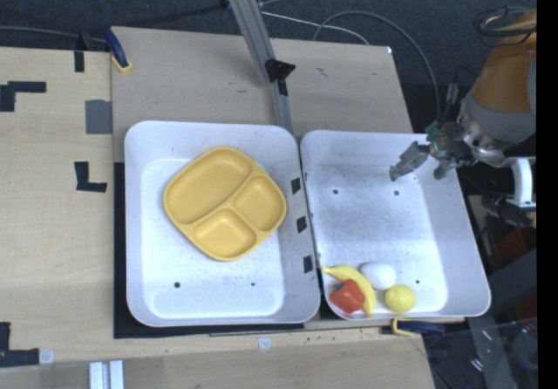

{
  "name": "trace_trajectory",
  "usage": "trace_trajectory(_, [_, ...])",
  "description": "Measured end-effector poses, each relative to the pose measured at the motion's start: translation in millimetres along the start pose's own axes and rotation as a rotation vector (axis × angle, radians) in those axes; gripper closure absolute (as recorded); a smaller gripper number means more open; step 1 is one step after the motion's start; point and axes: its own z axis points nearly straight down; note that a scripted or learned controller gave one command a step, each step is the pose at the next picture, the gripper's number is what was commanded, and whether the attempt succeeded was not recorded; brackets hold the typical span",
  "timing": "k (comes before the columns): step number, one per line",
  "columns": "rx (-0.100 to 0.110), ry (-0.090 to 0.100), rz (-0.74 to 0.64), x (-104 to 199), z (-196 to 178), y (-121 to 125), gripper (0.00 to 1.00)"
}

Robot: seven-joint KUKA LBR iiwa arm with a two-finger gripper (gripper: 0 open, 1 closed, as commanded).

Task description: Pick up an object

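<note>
My gripper (pixel 420 160) hangs over the upper right part of the right bin (pixel 384 213), its two grey fingers spread apart and open, nothing between them. At that bin's near edge lies a small cluster: a yellow banana (pixel 356 278), a red piece (pixel 348 296) tucked against it, a white egg-like object (pixel 378 275) and a small yellow ball (pixel 400 297). The gripper is well above this cluster in the view, far from touching it.
The left bin (pixel 148 283) holds a yellow three-compartment plate (pixel 224 202). A grey metal pole (pixel 253 21) slants down to the gap between the bins. Cables run behind the right bin. The arm's orange band (pixel 510 73) sits at the right edge.
</note>
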Motion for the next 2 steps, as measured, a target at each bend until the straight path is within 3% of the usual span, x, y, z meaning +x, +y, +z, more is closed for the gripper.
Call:
trace_trajectory(1, [0.000,0.000,0.000,0.0,0.0,0.0,0.00])
trace_trajectory(2, [0.006,-0.001,0.002,-8.3,52.7,-6.5,0.00])
